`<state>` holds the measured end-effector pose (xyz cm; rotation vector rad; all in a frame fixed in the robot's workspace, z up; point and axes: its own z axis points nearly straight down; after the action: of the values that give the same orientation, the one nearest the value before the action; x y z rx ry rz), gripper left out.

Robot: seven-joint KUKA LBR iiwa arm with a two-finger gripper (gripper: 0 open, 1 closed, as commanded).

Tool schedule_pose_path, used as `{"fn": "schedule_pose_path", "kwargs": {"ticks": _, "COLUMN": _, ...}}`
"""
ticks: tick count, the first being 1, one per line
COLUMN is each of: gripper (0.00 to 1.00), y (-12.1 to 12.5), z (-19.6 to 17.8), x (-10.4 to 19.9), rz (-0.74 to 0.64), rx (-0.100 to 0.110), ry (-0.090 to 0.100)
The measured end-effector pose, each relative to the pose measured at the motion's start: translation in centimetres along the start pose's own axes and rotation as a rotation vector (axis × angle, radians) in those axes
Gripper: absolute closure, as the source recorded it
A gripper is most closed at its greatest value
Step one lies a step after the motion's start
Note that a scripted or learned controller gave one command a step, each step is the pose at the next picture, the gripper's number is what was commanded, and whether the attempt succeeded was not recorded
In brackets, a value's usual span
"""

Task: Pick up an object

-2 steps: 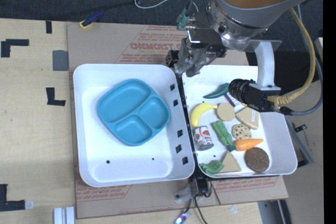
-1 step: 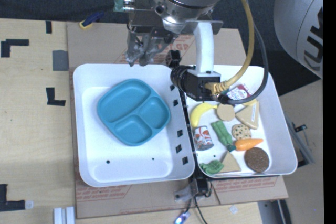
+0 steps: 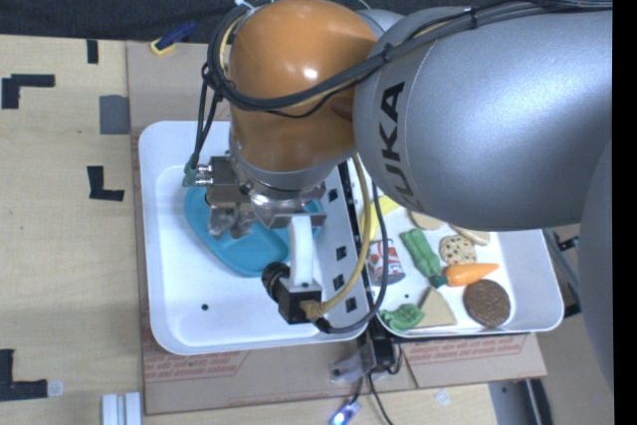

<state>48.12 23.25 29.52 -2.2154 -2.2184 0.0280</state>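
Because the tool [image 3: 237,219] is hidden low over the flat blue plastic piece [image 3: 237,249] in the left white bin [image 3: 164,214], its state cannot be told; the piece could be missed or pushed aside.

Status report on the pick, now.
Arm down over left bin; gripper hidden beneath wrist. Blue flat object under it, grasp unconfirmed. Carrot, cookie in right bin.

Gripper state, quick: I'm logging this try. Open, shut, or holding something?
Gripper: cannot be told; it sits low over the blue object in the left bin.
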Motion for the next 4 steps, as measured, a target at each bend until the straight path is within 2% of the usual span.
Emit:
{"fn": "schedule_pose_path", "kwargs": {"ticks": 1, "gripper": 1.00, "y": 3.5, "z": -19.7, "x": -5.3, "rz": 0.005, "rx": -0.036, "ry": 0.013}}
{"fn": "schedule_pose_path", "kwargs": {"ticks": 2, "gripper": 1.00, "y": -0.4, "z": -24.3, "x": -1.2, "rz": -0.005, "rx": -0.021, "ry": 0.011}}
{"fn": "schedule_pose_path", "kwargs": {"ticks": 3, "gripper": 1.00, "y": -0.2, "z": -24.9, "x": -1.3, "rz": -0.003, "rx": -0.015, "ry": 0.007}}
{"fn": "schedule_pose_path", "kwargs": {"ticks": 4, "gripper": 1.00, "y": -0.1, "z": -12.0, "x": -2.1, "rz": 0.001, "rx": -0.002, "ry": 0.001}}
